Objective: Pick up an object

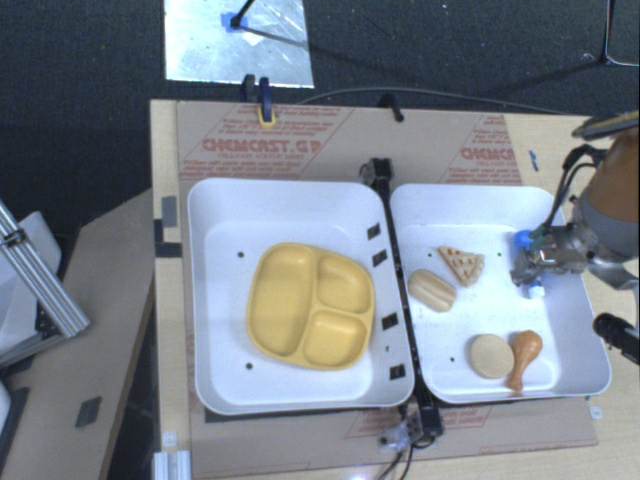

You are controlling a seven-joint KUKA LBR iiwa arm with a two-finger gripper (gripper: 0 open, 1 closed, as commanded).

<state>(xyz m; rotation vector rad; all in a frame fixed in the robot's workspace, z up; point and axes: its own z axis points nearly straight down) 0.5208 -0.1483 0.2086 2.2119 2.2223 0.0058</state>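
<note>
The right bin [570,368] holds several toy foods: a triangular pizza slice [461,264], a tan bread roll [432,290], a round beige biscuit [490,355] and an orange-brown drumstick [522,356]. My gripper [533,265] hangs low over the right bin's right side, near its wall, with the grey arm and its orange band [612,188] behind it. Small blue parts show at the gripper's tip. It sits to the right of the pizza slice, apart from it, and above the drumstick in the picture. No toy is seen in its grasp.
The left bin [215,268] holds a yellow divided plate [311,306]. A black clip strip [390,268] joins the two bins. A brown board [330,143] lies under both bins. A metal rail [35,278] juts in at the left.
</note>
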